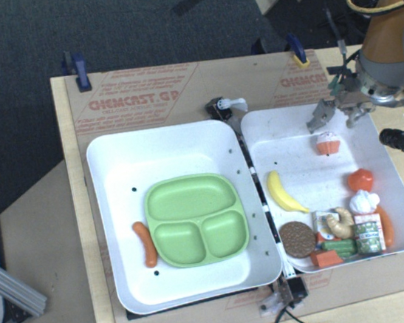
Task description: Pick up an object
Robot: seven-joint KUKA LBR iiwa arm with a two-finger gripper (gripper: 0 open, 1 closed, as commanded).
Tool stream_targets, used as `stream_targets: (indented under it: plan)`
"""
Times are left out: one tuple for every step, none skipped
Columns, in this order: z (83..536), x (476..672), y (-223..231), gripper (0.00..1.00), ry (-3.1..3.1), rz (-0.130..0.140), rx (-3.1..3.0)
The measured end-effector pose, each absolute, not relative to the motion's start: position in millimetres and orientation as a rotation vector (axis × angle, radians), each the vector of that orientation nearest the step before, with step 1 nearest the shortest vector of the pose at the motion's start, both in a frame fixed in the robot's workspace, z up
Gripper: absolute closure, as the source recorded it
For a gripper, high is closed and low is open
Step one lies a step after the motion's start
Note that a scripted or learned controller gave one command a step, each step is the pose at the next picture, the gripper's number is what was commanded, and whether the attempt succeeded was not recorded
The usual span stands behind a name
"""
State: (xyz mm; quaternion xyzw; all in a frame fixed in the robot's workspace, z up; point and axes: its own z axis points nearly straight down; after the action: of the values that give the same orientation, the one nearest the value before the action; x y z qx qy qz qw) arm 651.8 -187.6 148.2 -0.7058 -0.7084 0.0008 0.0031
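Observation:
My gripper [336, 119] hangs over the far part of the right bin [288, 134], fingers spread and open, with nothing between them. Just in front of it a small orange and white object [328, 146] lies on the bin floor, apart from the fingers. A yellow banana [284, 193] lies at the bin's middle left. A red tomato [360, 179] sits near the right wall. A brown round disc [298, 238], a tan piece [337, 223], a green can [368, 237] and an orange block [325, 257] crowd the near right corner.
The left bin [115, 177] holds a green divided plate [195, 219] and an orange sausage [147, 244] beside it. A black and white clip [224, 107] sits at the far end of the seam between bins. Blue clamps [78, 66] hold the cardboard base.

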Motion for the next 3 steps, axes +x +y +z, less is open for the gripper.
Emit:
stream_targets:
  plan:
    - [151.4, 624.2, -172.1, 0.00, -2.218, 0.003, -2.219]
    - [79.8, 617.0, -189.7, 0.00, -2.214, 0.008, -2.217]
    - [148.7, 556.6, -210.3, 0.00, -2.216, 0.002, -2.225]
